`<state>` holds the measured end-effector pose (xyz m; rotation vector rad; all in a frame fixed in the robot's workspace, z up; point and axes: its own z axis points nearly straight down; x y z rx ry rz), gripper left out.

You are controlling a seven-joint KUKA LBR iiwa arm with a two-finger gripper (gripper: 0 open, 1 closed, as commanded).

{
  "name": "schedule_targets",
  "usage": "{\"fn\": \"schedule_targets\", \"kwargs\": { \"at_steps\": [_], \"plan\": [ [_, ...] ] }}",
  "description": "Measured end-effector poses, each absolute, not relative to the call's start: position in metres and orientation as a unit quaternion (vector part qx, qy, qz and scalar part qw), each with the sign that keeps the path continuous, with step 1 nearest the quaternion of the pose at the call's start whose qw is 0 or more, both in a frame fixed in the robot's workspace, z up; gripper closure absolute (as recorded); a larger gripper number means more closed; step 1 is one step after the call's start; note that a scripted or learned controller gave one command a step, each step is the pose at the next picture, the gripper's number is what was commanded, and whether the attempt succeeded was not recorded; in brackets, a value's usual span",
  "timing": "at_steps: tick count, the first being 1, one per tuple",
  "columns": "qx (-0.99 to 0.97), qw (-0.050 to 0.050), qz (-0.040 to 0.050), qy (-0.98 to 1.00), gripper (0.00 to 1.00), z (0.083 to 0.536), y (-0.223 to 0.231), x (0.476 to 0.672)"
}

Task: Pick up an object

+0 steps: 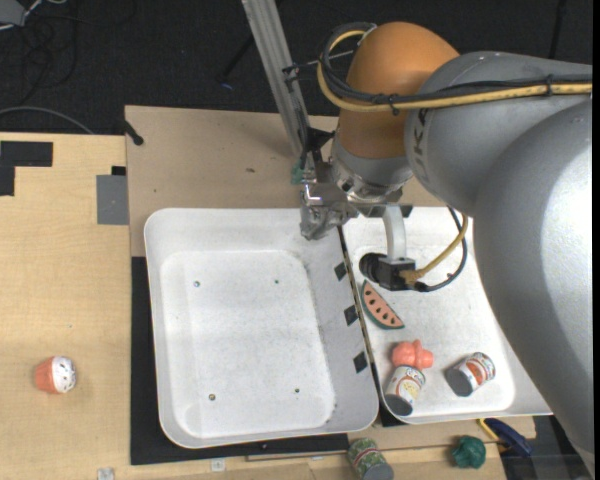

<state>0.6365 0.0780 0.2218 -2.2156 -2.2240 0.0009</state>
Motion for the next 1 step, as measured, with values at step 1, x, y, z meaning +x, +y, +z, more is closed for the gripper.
{"fn": "schedule_targets", "kwargs": {
  "at_steps": [1],
  "plan": [
    [-0.705,0.001,0.0017,-0.709,0.0,0.2225,0.0773,0.6356]
  ]
}}
